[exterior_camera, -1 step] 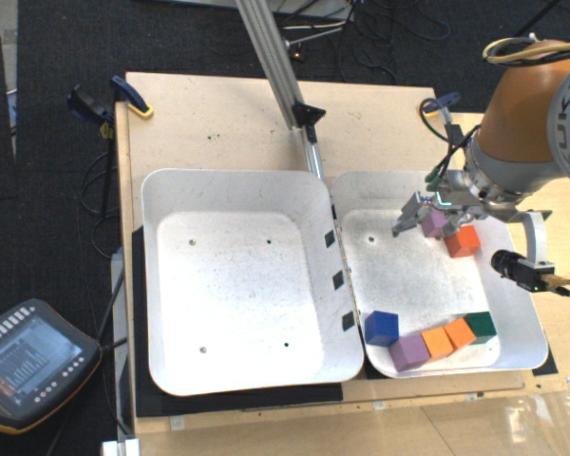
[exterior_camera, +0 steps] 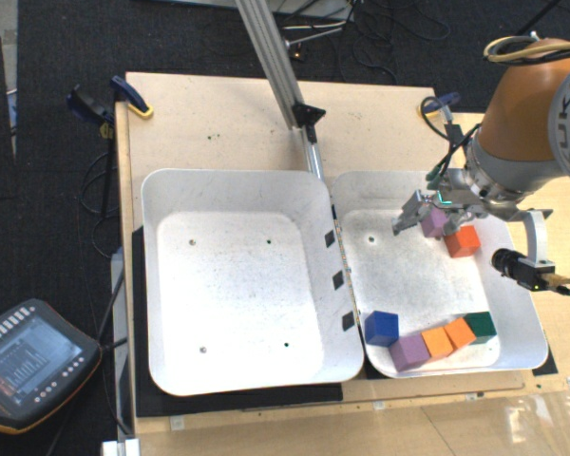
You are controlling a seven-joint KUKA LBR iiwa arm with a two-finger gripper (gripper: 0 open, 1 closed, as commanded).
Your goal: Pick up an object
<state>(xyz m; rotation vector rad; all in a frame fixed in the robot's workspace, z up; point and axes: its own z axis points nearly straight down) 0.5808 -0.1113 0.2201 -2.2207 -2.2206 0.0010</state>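
A pale wooden bench is set on a dark floor, with two shallow white bins side by side on it. A metal pole runs in from the far edge, and a teach pendant lies at the near left.

The left bin is seen to the left of the right bin, where all the blocks are located. The gripper is positioned over the far part of the right bin, and a purple block is seen at its fingers, apparently pinched between them. It cannot be told whether this block is clear of the bin floor.

An orange block lies just beside the purple block, on its near right side, and is judged to be the closest obstruction to any sideways motion.

Well apart from the gripper, along the near wall, a row is formed by a blue block, a second purple block, a second orange block and a green block, the last three touching.

A straight vertical lift is judged to be the clear path.
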